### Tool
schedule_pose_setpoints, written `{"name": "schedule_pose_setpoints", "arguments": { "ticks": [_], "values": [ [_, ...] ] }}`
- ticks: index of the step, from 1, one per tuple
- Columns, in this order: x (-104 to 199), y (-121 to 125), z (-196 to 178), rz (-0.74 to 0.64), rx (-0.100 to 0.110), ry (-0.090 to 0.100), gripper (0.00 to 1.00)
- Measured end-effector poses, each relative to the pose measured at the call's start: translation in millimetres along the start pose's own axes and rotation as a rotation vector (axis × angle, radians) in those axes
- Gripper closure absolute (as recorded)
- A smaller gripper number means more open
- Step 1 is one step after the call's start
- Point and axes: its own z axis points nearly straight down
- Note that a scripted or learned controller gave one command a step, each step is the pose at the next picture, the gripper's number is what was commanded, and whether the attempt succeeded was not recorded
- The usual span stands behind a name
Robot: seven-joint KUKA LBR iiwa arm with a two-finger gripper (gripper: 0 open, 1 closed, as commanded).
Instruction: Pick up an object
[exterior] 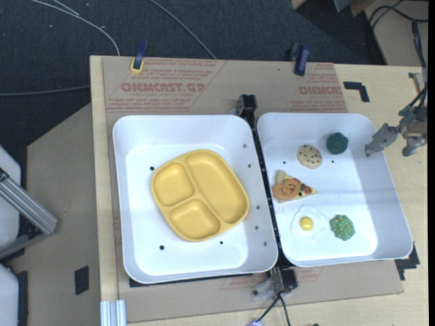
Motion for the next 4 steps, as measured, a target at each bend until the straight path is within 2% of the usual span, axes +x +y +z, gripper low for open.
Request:
{"name": "schedule_pose_setpoints", "arguments": {
  "ticks": [1,2,4],
  "values": [
    [1,3,-8,-0.004,-0.013,-0.004,0.00],
    [4,-3,37,-0.004,-0.007,-0.001,0.00],
    [8,5,121,-0.004,-0.011,-0.003,0.00]
  ]
}}
